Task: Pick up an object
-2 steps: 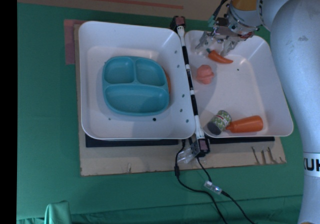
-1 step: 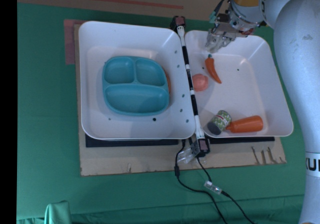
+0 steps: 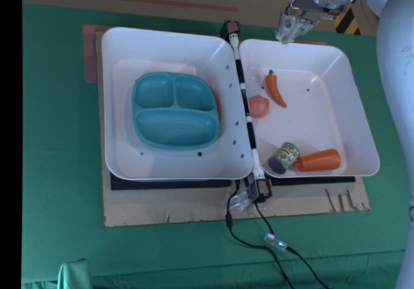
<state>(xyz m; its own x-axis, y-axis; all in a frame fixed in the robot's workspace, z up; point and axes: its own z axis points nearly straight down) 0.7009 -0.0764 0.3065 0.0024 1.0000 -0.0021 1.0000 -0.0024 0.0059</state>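
Fingers (image 3: pixel 288 29) seen above far rim of right bin (image 3: pixel 336 55); opening cannot be told, nothing seen held. Chili pepper (image 3: pixel 275 88) lies nearest below fingers; pink piece (image 3: pixel 259 106), can (image 3: pixel 283 157), orange carrot (image 3: pixel 317 160) farther off.

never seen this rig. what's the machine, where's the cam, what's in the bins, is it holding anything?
The machine is one grey robot arm with an orange band above its wrist, reaching in from the right. A single fixed camera looks down at a slant on the bench.

Its two-finger pincer hangs above the far rim of the right shallow white bin. Nothing shows between its parts, so it holds nothing.

The left white bin holds a teal plastic plate with three compartments. The right bin holds a small orange carrot with a green top, a pink rounded lump, a small patterned can lying on its side and, touching it, a larger orange carrot-shaped piece.
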